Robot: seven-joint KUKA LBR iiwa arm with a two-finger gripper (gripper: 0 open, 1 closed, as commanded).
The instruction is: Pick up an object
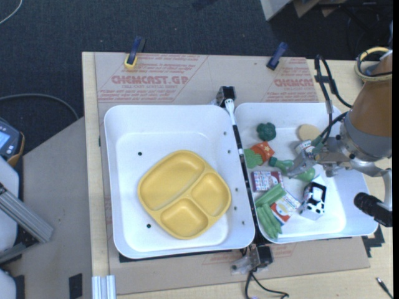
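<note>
Gripper [305, 159] is hanging low over the middle of the right bin [358, 224], reaching in from 3 o'clock on the grey arm [368, 120] with its orange band. Whether it is spread wide, pinched narrow or carrying anything cannot be told from this slanted view, since the metal at the tip is blurring into the items beneath it. Nothing is visibly being held, so the pick is best judged as not yet made.

Directly under the tip, and a little toward 6 o'clock, a green piece [305, 174] is lying; it is the likeliest target because the tool is sitting almost on top of it. At 5 o'clock from the tool, a black-and-white block [315, 200] is resting on the bin floor. At 7 o'clock, a small red-and-white packet [265, 180] is lying flat, with green bean pods [269, 205] beyond it near the bin's lower left corner. At 9 o'clock, a red-and-green toy [257, 154] is sitting against the divider side, and at 10 o'clock a dark green broccoli piece [267, 130] is standing apart. At 12 o'clock, a tan rounded piece [307, 131] is lying near the far wall.

These items are crowding together, so a closing grasp is risking a neighbour.

Farther toward 9 o'clock, the left bin [124, 129] is holding 1 yellow tray [184, 194] with 3 compartments, probably waiting as the place for picked items.
</note>
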